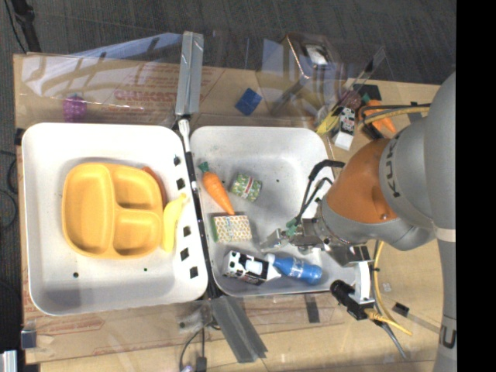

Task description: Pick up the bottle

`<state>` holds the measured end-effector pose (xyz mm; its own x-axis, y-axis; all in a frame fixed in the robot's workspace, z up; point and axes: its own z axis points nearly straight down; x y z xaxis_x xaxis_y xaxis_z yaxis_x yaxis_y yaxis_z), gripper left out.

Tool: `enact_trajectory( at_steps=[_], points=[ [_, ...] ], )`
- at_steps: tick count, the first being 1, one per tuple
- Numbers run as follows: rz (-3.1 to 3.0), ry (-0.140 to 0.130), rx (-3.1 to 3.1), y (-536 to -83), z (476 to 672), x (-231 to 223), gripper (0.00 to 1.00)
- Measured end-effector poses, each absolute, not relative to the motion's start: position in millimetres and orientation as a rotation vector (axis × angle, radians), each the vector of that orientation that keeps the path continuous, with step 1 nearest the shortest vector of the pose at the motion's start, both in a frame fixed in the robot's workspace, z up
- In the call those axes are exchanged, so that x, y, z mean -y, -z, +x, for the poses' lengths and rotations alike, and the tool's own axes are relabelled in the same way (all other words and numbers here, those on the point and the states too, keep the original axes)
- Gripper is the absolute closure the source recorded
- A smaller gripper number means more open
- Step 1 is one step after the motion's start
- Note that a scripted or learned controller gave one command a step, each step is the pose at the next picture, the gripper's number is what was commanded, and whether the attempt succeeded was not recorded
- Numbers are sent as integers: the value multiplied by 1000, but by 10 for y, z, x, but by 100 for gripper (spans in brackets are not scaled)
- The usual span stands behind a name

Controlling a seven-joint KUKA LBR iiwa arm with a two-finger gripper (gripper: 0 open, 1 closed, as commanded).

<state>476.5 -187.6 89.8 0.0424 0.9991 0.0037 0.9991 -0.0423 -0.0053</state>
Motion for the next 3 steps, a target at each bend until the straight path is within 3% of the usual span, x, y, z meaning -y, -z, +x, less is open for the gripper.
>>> enact_trajectory(
  at_steps=[1,2,3],
  points=[
    [-2256,-3,2173,-977,4774,1879,100],
    [-2256,-3,2173,-977,4775,1878,0],
    [-2248,-6,2174,-1048,4779,1878,100]
  ],
)
